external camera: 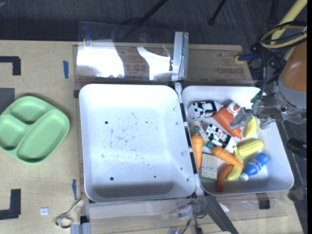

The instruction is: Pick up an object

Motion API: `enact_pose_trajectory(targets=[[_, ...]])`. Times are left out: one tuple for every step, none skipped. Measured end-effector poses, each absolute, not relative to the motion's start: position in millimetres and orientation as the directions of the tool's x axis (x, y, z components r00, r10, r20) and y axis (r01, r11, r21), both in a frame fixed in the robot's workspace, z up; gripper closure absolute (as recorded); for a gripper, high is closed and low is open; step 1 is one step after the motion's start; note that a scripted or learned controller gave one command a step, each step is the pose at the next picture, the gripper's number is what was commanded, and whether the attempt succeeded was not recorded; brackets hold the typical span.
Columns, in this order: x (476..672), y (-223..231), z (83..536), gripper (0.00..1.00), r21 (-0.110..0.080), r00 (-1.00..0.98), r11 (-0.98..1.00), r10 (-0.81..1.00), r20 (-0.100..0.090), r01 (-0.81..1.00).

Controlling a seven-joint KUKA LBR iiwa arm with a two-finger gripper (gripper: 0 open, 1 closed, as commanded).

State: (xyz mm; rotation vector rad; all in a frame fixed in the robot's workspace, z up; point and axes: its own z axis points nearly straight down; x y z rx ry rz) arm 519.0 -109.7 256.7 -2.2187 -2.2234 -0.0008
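Note:
The right white bin (282,177) holds a pile of toy items. Among them are an orange bottle-like piece (224,119), two black-and-white patterned pieces (202,109) (217,134), two carrots (197,150) (227,155), a yellow corn cob (249,146), a banana (251,128) and a blue bottle (256,165). My gripper (245,117) reaches in from the right, low over the bin's upper right part. Its tip sits right beside the orange piece and the banana. The grey wrist (280,104) and orange band (298,72) rise behind it.
The left white bin (97,94) lies beside the right one, sharing a middle rim. A green divided plate (31,128) rests on the bench at far left. A clear plastic panel (126,57) stands behind the bins. Cables (280,33) hang at the upper right.

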Motion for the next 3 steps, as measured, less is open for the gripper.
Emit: enact_pose_trajectory(targets=[[522.0, -164.5, 170.6, 0.0, 0.001, -0.027, 0.027, 1.0, 0.001, 1.0], [522.8, -164.9, 180.5, 1.0, 0.003, -0.025, 0.025, 1.0, 0.001, 1.0], [522.8, -164.9, 180.5, 0.0, 0.003, -0.026, 0.026, 1.0, 0.001, 1.0]])
